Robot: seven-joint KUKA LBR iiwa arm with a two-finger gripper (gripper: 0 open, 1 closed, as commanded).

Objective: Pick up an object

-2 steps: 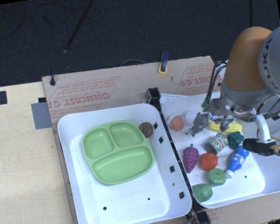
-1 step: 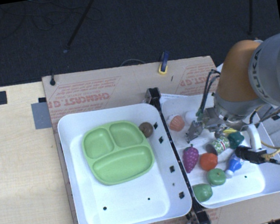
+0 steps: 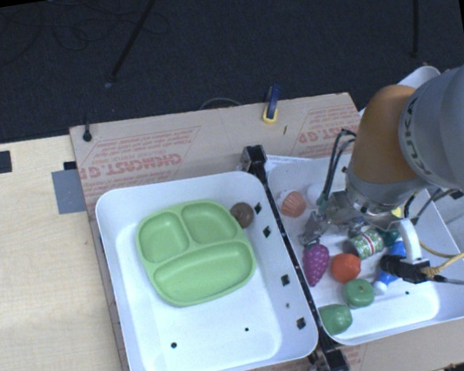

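My gripper (image 3: 324, 219) hangs low over the right bin (image 3: 462, 296), near its left-middle part. Just below it lie a purple grape-like toy (image 3: 316, 263) and a red-orange round toy (image 3: 345, 267). A green-and-white can (image 3: 368, 243) lies right beside the gripper's lower right side. A peach-coloured toy (image 3: 293, 204) sits up and to the left of the gripper. Two green toys (image 3: 359, 293) (image 3: 336, 319) rest near the bin's front edge. The arm's body hides the right bin's back right part.
The left bin (image 3: 144, 345) holds a light green divided plate (image 3: 195, 252) and a brown ball (image 3: 242, 214) by its right wall. A blue piece (image 3: 388, 277) and a white piece (image 3: 411, 238) lie in the right bin. A black divider (image 3: 285, 250) runs between the bins.
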